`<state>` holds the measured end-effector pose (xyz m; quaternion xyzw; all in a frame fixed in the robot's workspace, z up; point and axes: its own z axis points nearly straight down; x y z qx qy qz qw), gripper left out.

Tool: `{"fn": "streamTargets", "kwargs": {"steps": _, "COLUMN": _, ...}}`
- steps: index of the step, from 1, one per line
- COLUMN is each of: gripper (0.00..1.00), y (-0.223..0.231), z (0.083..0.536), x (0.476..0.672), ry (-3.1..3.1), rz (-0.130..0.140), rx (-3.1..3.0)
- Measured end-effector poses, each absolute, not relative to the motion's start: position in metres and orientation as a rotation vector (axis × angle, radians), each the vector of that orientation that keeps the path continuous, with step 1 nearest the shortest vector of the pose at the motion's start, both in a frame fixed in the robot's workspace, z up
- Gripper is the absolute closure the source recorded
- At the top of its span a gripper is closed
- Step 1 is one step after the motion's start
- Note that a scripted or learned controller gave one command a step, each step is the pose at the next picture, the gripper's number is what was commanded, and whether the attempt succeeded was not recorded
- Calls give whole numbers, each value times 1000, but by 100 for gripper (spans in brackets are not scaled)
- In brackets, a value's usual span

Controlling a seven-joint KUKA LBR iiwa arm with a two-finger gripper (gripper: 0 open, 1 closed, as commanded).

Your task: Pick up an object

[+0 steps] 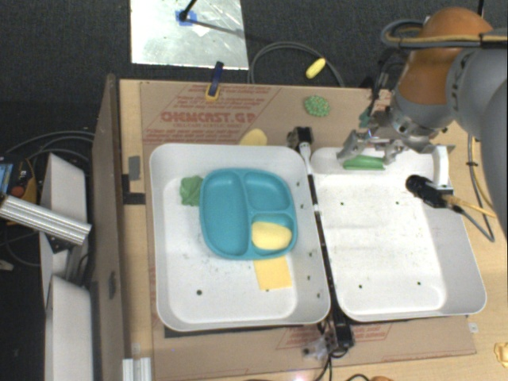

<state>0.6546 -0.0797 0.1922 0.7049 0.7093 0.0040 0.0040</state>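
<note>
The green object (364,163), a long flat piece, lay at the far edge of the right bin (397,244), close to that bin's back left corner, and it looked the likeliest target for the pick. The gripper (370,144) hung right over it, low at the bin's rim, with the grey arm (468,78) and its orange band reaching in from the right. Metal parts of the gripper stood just above the green piece, but whether they were spread or closed, and whether they touched it, could not be told from this slanted view. The piece appeared to rest on the bin floor, not lifted.

By that reading, the approach was largely done and the grasp itself was unconfirmed; the lift was all yet to come. Nothing showed between the gripper's parts clearly enough to call it held.

The other things lay apart from the arm. In the left bin (178,292) a blue divided plate (230,213) carried a yellow lemon-like object (271,235) in its near compartment. A yellow flat square (274,274) lay just in front of the plate, and a green leafy piece (190,190) touched its left side. On the cardboard-covered worktop (190,113) behind the bins sat a small green round thing (317,105).
</note>
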Motion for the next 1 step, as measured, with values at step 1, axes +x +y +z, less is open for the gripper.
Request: {"fn": "streamTargets", "kwargs": {"steps": 1, "gripper": 100, "y": -53, "z": 184, "x": 626, "ry": 2229, "rz": 0, "rx": 2215}}
